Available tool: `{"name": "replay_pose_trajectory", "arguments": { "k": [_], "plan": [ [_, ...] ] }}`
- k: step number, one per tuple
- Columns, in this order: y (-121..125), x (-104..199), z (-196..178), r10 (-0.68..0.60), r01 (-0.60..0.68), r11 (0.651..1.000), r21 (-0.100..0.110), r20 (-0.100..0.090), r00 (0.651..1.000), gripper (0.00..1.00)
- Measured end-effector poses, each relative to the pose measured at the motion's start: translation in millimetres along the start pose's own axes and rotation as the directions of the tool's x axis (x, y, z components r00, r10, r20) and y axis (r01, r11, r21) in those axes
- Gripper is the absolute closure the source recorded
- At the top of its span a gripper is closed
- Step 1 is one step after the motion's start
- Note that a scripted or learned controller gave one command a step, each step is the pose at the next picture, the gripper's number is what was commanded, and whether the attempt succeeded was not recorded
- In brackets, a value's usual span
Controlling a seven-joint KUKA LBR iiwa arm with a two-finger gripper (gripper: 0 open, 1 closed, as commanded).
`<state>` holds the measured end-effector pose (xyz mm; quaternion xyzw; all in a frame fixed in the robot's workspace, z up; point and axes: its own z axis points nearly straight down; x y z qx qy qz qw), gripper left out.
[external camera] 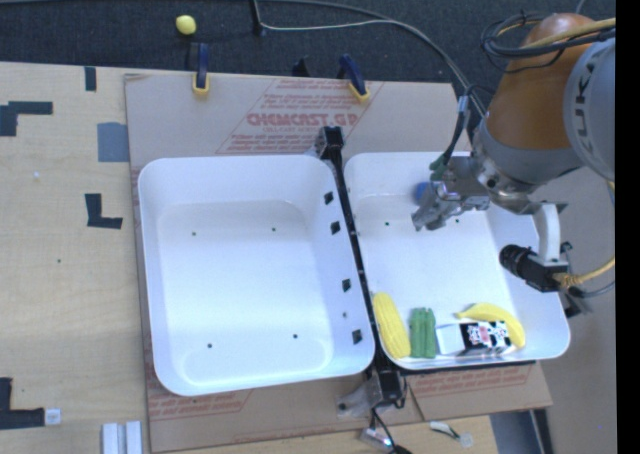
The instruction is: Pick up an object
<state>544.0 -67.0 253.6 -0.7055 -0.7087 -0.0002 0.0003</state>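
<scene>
Fingers of the gripper are seen from above in grey blur, and whether they are open or shut cannot be told; nothing can be made out between them. The gripper is lowered over the far part of the right bin, pointing toward the divider between the 2 bins, with the grey arm and its orange band reaching in from the right. A small blue object is seen just beside the gripper on its far side; whether it is touched cannot be judged. 4 more objects are gathered along the near wall of the right bin, well apart from the gripper: a yellow corn cob nearest the divider, a green object just beside it, a black-and-white object, and a yellow banana lying against the latter. The left bin is set beside the right one on a cardboard sheet, which is held by 2 clamps at its far edge.
</scene>
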Motion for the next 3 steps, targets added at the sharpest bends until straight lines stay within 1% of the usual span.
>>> {"name": "replay_pose_trajectory", "arguments": {
  "k": [1, 2, 3],
  "plan": [
    [18.2, 50.7, 16.4, 0.000, 0.000, 1.000, 0.002, 0.000, 1.000, 1.00],
    [37.1, 107.2, 12.6, -0.001, 0.001, 1.000, 0.000, 0.000, 1.000, 1.00],
    [57.6, 152.0, 28.7, 0.001, -0.001, 1.000, 0.002, 0.000, 1.000, 1.00]
  ]
}}
